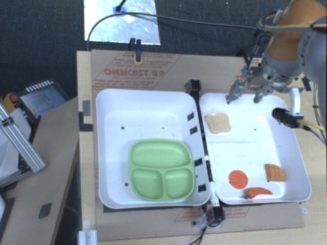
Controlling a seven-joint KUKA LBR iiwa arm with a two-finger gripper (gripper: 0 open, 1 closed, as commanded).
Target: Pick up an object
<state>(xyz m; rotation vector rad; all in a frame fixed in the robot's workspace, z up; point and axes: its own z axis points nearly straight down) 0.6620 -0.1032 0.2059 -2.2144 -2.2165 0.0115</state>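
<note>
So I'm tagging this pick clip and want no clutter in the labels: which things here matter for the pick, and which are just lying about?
For the pick:
tool, open, above the right bin's far edge
right bin
bread
red disc
waffle
chili

Lying about:
left bin
green tray, in the left bin
yellow clamp
foil sheet
</note>
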